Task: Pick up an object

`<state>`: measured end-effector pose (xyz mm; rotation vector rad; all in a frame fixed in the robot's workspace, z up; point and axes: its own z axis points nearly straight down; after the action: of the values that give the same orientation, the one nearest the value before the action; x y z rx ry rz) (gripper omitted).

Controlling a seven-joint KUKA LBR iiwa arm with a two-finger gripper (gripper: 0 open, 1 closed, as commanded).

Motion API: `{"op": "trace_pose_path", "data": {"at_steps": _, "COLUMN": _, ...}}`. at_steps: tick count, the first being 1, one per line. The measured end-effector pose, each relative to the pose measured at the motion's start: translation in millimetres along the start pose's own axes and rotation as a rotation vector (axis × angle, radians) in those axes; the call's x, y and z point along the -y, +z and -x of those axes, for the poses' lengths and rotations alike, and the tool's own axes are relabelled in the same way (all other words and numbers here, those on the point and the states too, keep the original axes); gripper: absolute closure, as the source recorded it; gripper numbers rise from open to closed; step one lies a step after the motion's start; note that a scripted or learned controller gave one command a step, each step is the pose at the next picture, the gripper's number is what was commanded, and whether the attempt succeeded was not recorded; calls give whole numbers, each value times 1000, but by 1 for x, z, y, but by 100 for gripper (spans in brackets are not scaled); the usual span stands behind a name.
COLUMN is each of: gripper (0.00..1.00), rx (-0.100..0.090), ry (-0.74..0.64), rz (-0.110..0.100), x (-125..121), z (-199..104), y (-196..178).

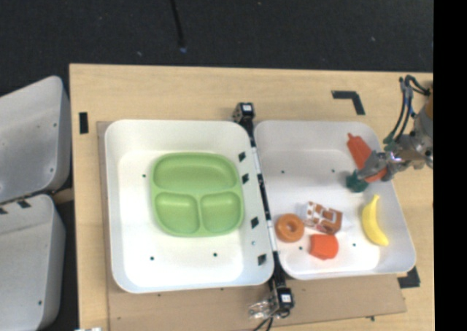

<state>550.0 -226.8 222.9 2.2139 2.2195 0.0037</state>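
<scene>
1. The bench [182,92] is a flat board of light wood. The floor around it is dark
2. Two white bins sit on the bench side by side, and their edges touch in the middle
3. The left bin [131,249] is the bigger one. The right bin [306,143] is a bit smaller
4. Small black clips [244,111] sit at the top and the bottom of the line where the bins meet
5. Black corner marks [350,98] lie flat on the wood near the top right, and one more near the bottom right
6. A short black mark [83,123] is on the wood by the left edge
</scene>
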Motion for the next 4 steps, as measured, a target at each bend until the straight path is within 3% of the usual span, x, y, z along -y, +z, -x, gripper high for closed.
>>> {"op": "trace_pose_path", "data": {"at_steps": 4, "gripper": 100, "rx": -4, "ry": -4, "rz": -4, "x": -24, "z": -205, "y": 12}}
